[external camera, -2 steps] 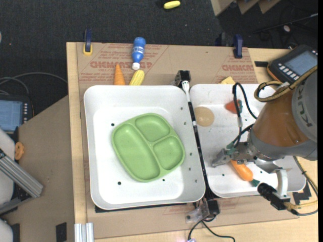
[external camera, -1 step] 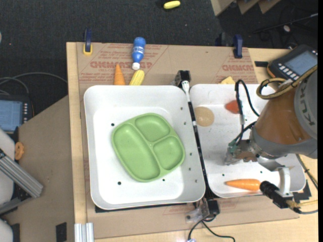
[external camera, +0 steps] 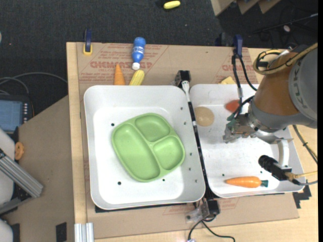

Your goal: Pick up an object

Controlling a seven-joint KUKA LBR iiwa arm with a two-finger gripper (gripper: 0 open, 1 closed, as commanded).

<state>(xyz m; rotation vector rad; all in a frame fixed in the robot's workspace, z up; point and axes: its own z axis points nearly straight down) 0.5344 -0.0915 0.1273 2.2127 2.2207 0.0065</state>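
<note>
— Dark carpet lies all round a cardboard-covered tabletop (external camera: 81, 216). What stands on it?
— Two shallow white bins, side by side. The left bin (external camera: 93, 135) holds a green divided plate (external camera: 147, 146). The right bin (external camera: 222, 160) holds an orange carrot (external camera: 242, 182) near its front edge and a tan round piece (external camera: 204, 116) close to the wall next to the left bin. It also holds a red piece (external camera: 232, 105) farther back, partly hidden by the arm (external camera: 275, 97).
— And the end effector?
— The end effector (external camera: 234, 132) hangs over the bare middle of the right bin, near the tan round piece and apart from the carrot. Whether it is released or clenched I cannot tell.
— Anything behind the bins?
— A blue-and-white bottle (external camera: 138, 52), a small orange piece (external camera: 118, 75) and a yellow piece (external camera: 137, 77) lie on the tabletop.
</note>
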